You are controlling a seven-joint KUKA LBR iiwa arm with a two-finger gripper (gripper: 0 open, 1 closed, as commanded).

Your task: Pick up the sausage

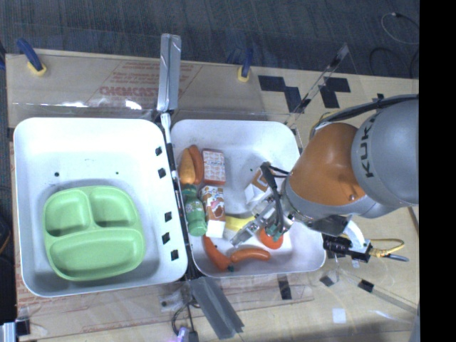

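The sausage (251,255) is a reddish-orange curved link lying near the front wall of the right bin (308,256). My gripper (261,228) hangs low in that bin, just behind and above the sausage, and it is open. Nothing is held between its fingers. A small round red-orange item (273,240) sits directly under the right finger, partly hidden by it. The arm's orange band (324,173) covers the bin's right side.
The right bin also holds a hot-dog bun (189,164), a small printed box (213,166), a green bottle (194,214), a packet (214,202), a yellow block (236,226) and a carrot-like piece (214,254). A green divided tray (92,230) lies in the left bin.
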